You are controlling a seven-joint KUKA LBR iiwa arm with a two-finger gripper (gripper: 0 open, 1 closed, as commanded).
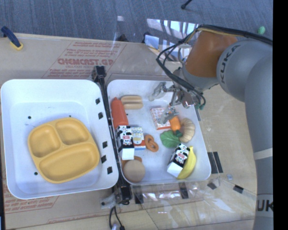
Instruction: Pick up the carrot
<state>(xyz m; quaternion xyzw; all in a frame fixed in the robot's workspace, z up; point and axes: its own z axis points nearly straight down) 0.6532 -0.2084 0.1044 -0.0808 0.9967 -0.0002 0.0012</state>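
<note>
the bench is covered with brown sheeting bearing red print, which lies up-view and to the view's left of the gripper. two shallow white bins rest directly on the sheeting, side by side and touching along a seam. the right bin sits right beneath the gripper. the left bin lies well off to the gripper's far side, away from the arm. a black clip stands at the top of the seam. short black strips mark the sheeting down-view of the gripper, just outside the right bin. a blue and yellow clamp grips the bench's far corner, well apart from the gripper.
</note>
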